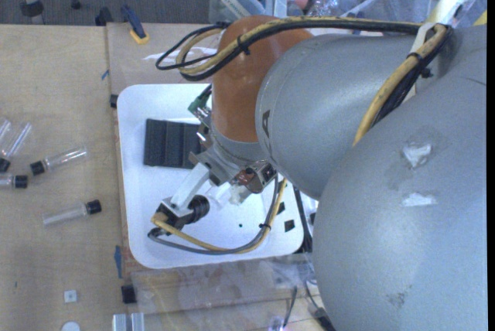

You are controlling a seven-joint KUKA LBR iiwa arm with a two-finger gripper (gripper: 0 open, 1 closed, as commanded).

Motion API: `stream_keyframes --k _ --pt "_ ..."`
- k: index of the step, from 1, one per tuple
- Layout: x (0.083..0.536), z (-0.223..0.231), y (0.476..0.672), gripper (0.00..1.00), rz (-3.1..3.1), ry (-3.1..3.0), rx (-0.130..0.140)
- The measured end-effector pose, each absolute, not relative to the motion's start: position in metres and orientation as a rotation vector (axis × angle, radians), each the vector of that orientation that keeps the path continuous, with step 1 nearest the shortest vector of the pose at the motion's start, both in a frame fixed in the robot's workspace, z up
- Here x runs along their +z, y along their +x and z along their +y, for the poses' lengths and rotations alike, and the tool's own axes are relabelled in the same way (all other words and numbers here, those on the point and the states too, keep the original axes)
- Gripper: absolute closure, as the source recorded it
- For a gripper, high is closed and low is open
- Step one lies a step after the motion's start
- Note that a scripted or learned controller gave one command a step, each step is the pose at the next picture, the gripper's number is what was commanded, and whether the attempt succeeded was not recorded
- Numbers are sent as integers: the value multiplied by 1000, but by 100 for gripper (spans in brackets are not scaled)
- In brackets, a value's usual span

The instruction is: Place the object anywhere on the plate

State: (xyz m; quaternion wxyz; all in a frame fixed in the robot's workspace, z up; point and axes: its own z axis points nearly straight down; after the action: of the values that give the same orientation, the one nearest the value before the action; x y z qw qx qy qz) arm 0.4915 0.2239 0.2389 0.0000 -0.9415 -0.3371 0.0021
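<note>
The gripper (247, 177) sits low over the white bin (143, 244), tucked under the wrist; whether it is wide, narrow or holding anything I cannot tell. A black ribbed slab (168, 144), likely the object, lies flat in the bin near it, not touching. The arm (363, 128) covers the bin's right half, so I cannot say where the plate lies. Risks: closing on nothing, the wrist nudging the slab toward the wall, or a release that misses the plate
</note>
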Motion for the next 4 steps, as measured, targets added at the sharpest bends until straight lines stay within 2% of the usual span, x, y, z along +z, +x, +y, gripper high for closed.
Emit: stream_keyframes --k 1,2,3,4 --pt "107 224 478 100 -892 -3012 8" --pt "184 142 479 100 -1189 -2908 6" --pt "264 225 479 100 -1753 -2607 4" --pt "138 224 481 100 -1251 -2879 12"
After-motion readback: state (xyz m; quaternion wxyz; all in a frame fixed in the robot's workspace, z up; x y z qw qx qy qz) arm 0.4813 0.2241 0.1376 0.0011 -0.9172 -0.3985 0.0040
